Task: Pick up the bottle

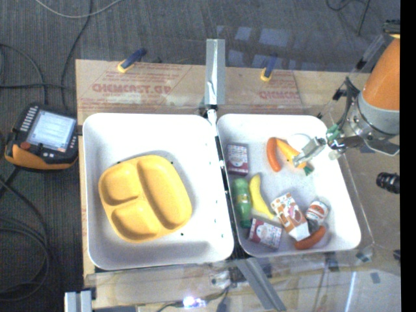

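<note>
A dark grey carpet with thin cables lies behind a brown bench [162, 86], and on the bench sit two white bins side by side. The left bin [97, 135] holds a yellow tray [145, 197] with three sections. The right bin [338, 194] holds a pile of small things. The bottle [242, 200] is green and lies at the left side of this bin, close to the wall between the two bins. Its long side runs up and down in the picture. A yellow banana [259, 197] lies just to its right, a small dark red packet [237, 158] lies above it, and a dark red can [265, 233] lies below and to the right. The arm [383, 83] comes in from the upper right of the frame, grey with an orange part. The hand [304, 157] points down and left, over the upper right part of the right bin, just beside an orange carrot-like toy [278, 151]. Its two fingers look a little spread, and nothing can be seen between them. So the bottle lies to the left of the hand and lower in the picture, with the banana in between. It looks like the hand would need to go left across the bin and come down on the bottle from above, taking care not to grab the banana.
</note>
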Robot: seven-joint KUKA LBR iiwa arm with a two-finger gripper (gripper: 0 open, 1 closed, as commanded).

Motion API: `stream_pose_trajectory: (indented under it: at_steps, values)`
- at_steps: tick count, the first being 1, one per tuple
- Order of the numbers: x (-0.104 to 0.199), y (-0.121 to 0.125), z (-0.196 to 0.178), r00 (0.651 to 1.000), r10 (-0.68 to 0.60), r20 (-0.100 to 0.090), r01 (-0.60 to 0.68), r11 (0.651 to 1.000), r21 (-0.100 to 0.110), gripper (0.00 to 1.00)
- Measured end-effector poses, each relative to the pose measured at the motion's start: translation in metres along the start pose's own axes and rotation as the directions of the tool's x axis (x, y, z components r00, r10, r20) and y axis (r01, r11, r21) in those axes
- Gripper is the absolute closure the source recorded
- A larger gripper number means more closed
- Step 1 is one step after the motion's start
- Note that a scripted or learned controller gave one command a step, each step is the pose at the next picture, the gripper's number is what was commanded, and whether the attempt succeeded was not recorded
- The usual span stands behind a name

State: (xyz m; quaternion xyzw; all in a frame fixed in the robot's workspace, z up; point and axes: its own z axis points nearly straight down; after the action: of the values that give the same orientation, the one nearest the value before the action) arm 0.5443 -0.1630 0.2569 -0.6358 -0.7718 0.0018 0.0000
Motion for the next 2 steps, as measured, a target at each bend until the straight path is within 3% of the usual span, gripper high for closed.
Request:
stream_pose_trajectory:
  at_steps: [1, 2]
  values:
    - [0.048, -0.018, 0.154, 0.998, -0.063, -0.003, 0.063, 0.998, -0.003, 0.0]
    - [0.033, -0.049, 0.166, 0.916, -0.402, 0.015, 0.402, 0.916, -0.016, 0.0]
